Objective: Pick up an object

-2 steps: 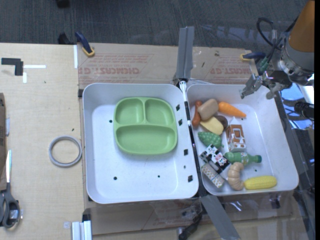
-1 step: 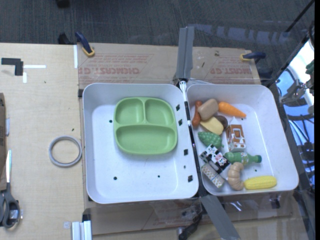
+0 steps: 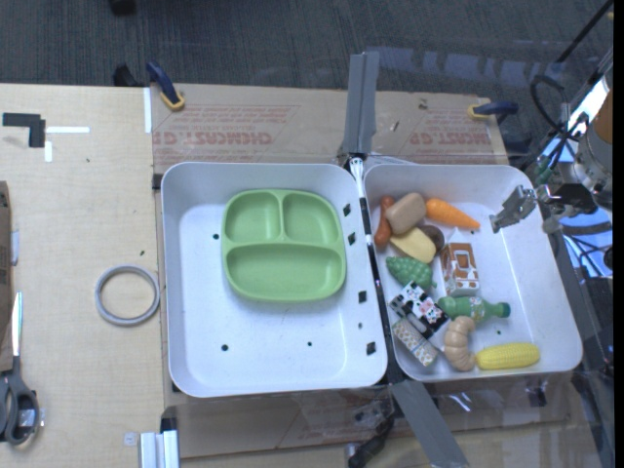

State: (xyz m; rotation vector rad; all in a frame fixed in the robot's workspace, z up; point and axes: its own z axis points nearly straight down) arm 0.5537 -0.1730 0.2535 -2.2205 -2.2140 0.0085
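A: Claw (image 3: 514, 208)? Grip state: cannot tell. It hangs over the right bin (image 3: 546, 291), upper right, holding nothing visible.

B: Target the carrot (image 3: 451, 213), nearest, at the pile's top edge. Drop straight, straddle its narrow width.

A: Carrot: orange, tapered, smooth, lying flat beside the brown potato (image 3: 407, 211).

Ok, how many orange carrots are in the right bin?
2. One carrot lies near the back, pointing right; a second carrot lies against the left wall of the right bin, partly under a brown piece. Others may be hidden.
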